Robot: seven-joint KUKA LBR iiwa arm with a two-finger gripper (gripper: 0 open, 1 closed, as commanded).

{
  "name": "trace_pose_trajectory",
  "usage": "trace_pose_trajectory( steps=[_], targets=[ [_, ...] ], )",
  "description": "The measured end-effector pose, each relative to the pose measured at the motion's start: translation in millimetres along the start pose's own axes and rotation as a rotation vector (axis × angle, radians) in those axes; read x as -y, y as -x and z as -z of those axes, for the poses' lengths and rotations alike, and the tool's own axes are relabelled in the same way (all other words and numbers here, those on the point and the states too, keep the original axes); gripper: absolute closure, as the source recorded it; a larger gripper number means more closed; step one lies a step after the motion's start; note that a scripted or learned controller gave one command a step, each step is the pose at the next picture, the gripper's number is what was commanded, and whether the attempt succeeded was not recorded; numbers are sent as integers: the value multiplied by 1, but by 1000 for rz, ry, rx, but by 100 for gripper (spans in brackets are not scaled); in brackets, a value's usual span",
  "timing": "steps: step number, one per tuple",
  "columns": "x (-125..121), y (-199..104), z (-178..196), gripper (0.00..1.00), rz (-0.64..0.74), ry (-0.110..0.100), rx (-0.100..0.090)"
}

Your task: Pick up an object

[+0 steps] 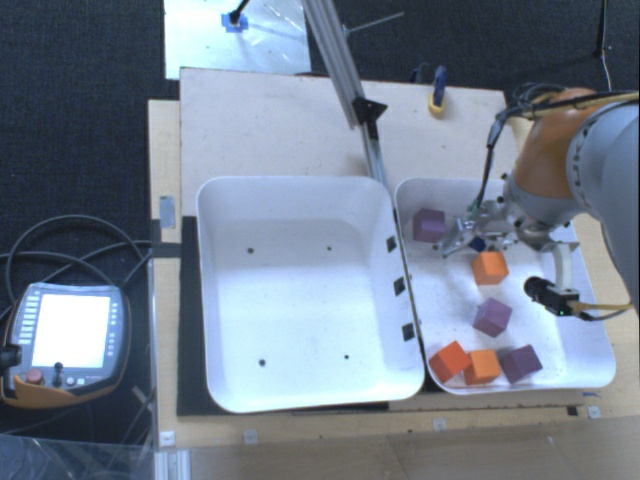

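Orange cube (490, 267) just below gripper (478, 240)

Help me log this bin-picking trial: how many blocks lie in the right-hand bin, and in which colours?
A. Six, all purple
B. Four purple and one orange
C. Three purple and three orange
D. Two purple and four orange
C. The right bin holds purple blocks at and, and orange blocks at and.

Pale wooden bench (270, 128) on dark carpet (80, 68). Teach pendant (62, 343) lies left, cable looped. Shiny sheet (235, 23) behind.
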State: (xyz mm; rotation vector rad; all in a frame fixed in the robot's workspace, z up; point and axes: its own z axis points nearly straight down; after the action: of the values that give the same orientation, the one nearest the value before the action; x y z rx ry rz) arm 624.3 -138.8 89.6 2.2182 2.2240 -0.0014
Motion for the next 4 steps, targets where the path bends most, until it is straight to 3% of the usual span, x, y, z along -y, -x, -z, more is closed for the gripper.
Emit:
trace_pose_trajectory(
  steps=[1,3,4],
  targets=[
    [-1,0,13,100,2,5,0],
    [2,1,138,100,2,9,1],
    [1,1,164,100,2,6,0]
  ],
)
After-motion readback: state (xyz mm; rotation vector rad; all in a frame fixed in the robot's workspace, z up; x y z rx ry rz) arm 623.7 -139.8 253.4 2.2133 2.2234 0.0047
